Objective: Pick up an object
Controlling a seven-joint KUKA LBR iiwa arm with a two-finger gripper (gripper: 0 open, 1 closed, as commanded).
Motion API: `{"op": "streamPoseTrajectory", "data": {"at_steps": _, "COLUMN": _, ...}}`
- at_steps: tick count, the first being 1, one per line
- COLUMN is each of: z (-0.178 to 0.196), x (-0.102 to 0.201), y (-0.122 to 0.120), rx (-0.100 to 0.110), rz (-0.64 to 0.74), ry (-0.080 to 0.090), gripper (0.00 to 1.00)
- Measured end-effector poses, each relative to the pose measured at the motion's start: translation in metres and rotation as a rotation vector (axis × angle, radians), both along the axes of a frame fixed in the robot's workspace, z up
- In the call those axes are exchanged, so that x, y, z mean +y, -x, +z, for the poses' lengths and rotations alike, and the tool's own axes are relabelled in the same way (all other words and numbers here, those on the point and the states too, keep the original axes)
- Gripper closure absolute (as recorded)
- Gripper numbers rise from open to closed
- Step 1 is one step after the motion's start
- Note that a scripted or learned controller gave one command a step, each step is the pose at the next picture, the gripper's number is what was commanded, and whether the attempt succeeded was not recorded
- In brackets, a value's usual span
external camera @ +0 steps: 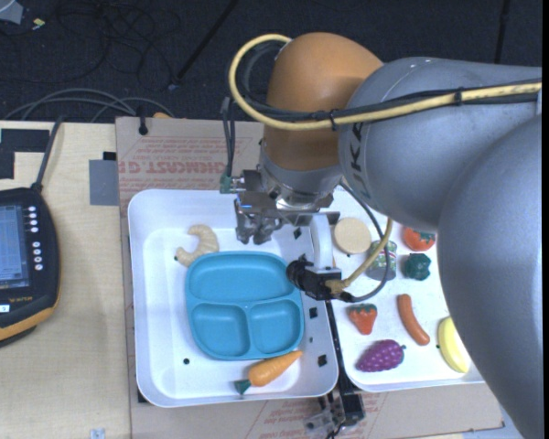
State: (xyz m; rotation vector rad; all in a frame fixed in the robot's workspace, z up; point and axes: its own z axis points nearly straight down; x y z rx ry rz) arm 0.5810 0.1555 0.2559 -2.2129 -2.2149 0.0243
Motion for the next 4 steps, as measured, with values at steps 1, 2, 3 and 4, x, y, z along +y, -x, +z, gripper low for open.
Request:
{"op": "streamPoseTrajectory", "data": {"at_steps": 1, "z": 0.027, "x": 0.085, "y": -0.007, "rx": -0.018, "rz": 0.006, "ry": -0.006, "gripper": 1.0}}
{"op": "streamPoseTrajectory", "data": {"at_steps": 2, "z": 0.188, "x": 0.082, "y": 0.013, "rx": -0.032, "rz": 0.001, "ry": -0.01, "gripper": 1.0}}
{"op": "streamPoseTrajectory", "data": {"at_steps": 3, "z": -0.035, "x": 0.087, "y": -0.027, "rx": 0.001, "rz": -0.002, "ry": 0.005, "gripper": 1.0}}
{"op": "streamPoseTrajectory", "data": {"at_steps": 4, "z": 0.07, "x": 0.087, "y": -0.041, "rx": -0.025, "rz": 0.0, "ry": -0.006, "gripper": 1.0}}
